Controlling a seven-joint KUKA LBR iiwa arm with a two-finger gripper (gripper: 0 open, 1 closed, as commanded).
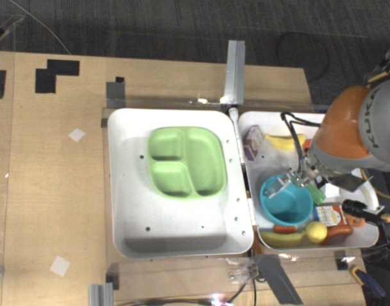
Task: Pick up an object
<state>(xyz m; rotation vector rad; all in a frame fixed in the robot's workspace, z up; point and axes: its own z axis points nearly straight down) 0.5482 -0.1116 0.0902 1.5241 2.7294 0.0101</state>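
The right bin (pixel 271 123) holds a blue bowl (pixel 285 204), a banana (pixel 283 143) at the back, a clear packet with purple print (pixel 252 142), a yellow lemon (pixel 317 232), a yellow-green piece (pixel 281 238) at the front and an orange-red carrot-like toy (pixel 340 229). My gripper (pixel 296 180) hangs at the bowl's far right rim, beneath the orange wrist band (pixel 343 131). Its metal fingers point down toward the bowl's rim, and the view does not let me judge their gap. Nothing is visibly lifted.
The left bin (pixel 128 234) contains a green three-compartment tray (pixel 185 160). A metal post (pixel 234 72) stands behind the wall between the bins. A green and white packet (pixel 322 193) lies under the arm. Black cables run over the right bin.
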